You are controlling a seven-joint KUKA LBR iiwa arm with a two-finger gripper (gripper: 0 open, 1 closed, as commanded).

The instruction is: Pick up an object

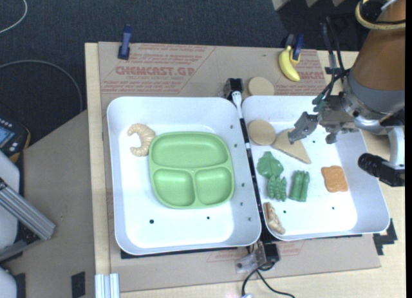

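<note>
On dark carpet, cardboard-topped bench

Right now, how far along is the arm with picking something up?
Nothing looks lifted yet. The tool hovers over the right bin, above the tan wedge, which lies flat on the bin floor. Left: closing on an object and raising it.
</note>
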